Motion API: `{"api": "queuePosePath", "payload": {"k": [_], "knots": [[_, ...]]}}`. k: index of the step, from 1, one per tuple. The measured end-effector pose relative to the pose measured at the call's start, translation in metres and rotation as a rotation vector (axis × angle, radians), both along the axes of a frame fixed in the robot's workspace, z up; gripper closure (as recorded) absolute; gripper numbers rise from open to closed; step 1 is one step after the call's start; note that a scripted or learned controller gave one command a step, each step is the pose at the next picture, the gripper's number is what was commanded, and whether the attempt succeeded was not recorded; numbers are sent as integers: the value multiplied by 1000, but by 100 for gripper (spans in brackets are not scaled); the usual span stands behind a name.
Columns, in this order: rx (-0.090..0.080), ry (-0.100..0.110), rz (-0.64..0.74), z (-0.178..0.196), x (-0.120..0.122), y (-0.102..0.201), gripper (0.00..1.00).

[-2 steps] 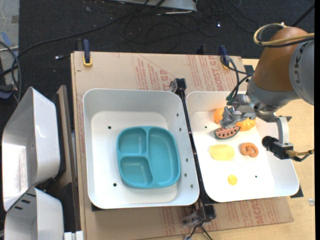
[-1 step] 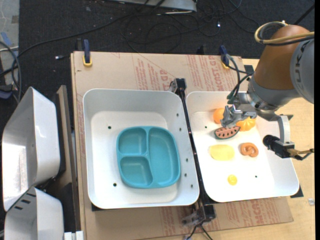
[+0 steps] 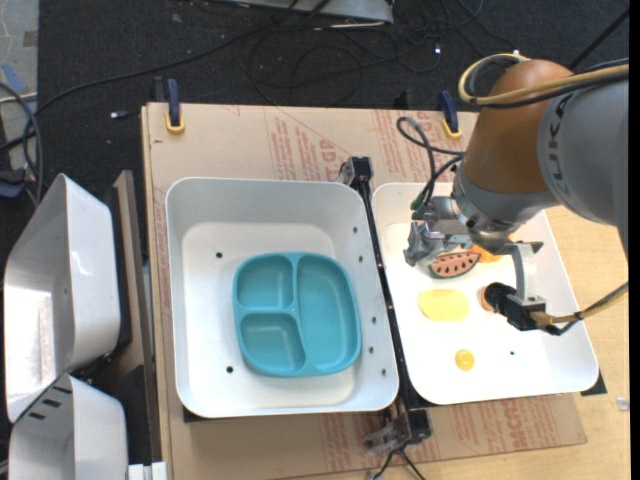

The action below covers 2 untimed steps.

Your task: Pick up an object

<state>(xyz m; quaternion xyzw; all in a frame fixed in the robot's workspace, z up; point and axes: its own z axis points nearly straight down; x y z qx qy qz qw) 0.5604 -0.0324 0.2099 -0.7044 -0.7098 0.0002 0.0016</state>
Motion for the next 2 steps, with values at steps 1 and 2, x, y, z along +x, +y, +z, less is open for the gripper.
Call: {"api": "queuePosePath", "payload": {"k": [1, 2], "knots": [[0, -2, 0, 12, -10, 43, 100], [-1, 1, 0, 7, -28, 97, 100]]}}
